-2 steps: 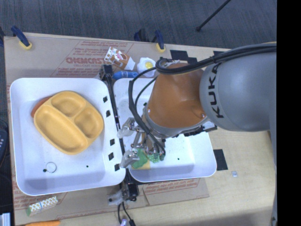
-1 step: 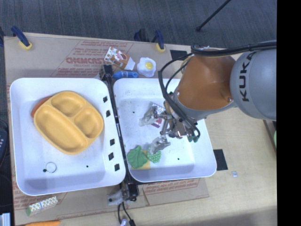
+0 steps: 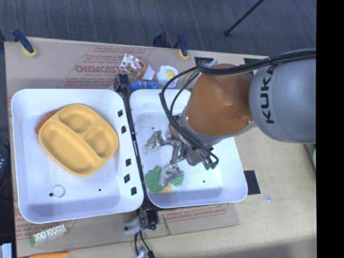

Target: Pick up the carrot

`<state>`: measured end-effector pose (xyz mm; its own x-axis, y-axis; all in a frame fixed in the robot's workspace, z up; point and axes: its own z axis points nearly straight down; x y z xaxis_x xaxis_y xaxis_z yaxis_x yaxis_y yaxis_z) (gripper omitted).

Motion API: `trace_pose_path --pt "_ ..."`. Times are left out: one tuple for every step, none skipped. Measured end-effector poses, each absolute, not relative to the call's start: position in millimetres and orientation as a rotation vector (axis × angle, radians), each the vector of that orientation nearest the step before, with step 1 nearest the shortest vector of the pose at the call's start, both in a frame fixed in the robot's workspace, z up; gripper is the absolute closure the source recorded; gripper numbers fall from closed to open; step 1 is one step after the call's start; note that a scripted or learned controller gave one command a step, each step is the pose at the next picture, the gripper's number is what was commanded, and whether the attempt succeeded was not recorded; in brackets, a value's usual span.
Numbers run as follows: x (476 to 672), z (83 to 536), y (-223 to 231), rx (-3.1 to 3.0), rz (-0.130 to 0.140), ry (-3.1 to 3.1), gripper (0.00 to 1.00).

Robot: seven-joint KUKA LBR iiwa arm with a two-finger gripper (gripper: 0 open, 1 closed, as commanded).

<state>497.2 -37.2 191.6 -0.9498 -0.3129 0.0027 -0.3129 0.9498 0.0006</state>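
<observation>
Camera view puts my claw, open or closed I cannot tell, well apart from the likely carrot, an orange edge under the yellow plate across the divider in the other bin.

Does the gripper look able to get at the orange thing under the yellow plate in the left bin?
Probably not: the yellow plate covers the orange thing except a sliver, and the gripper sits in the right bin.

The carrot seems to be the orange sliver peeking from under the yellow plate's far-left edge in the left bin, mostly hidden.
</observation>
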Motion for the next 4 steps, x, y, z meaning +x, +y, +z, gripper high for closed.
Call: trace_pose_path --pt "515.6 191.9 41.6 0.391 0.000 -3.117 0.00" --pt "516.3 202.1 41.5 0.393 0.001 -3.117 1.00" --pt "484.0 261.0 16.6 -0.024 0.002 -3.144 1.00" --pt "484.0 261.0 16.6 -0.024 0.002 -3.144 0.00"
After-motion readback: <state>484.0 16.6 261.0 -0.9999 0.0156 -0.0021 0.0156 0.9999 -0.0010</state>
